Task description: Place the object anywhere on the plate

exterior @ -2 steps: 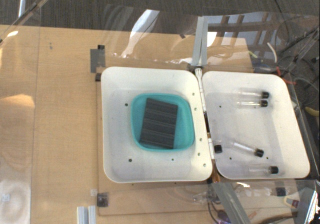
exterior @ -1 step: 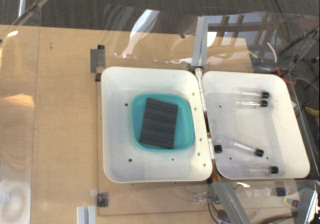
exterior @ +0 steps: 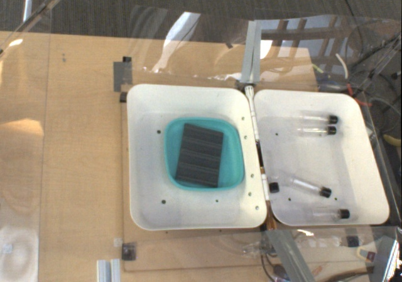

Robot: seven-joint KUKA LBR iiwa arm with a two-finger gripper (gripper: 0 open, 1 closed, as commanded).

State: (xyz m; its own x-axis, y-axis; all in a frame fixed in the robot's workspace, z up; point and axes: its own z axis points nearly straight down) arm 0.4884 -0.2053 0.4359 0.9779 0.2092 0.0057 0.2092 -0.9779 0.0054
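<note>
A teal plate (exterior: 234, 155) sits in the middle of the left white bin (exterior: 144, 149). A dark grey ribbed rectangular block (exterior: 200, 154) lies flat on the plate, slightly tilted. In the right white bin (exterior: 364, 168) lie several clear tubes with black caps: a pair near the back (exterior: 317, 125), one toward the front (exterior: 304, 185), and one at the front edge (exterior: 330, 213).
The bins stand side by side on a wooden bench (exterior: 63, 149). A metal post (exterior: 251, 54) rises behind the gap between them. Cables and framework (exterior: 370, 61) crowd the back right corner. Clear plastic sheeting (exterior: 182, 42) lies behind the left bin.
</note>
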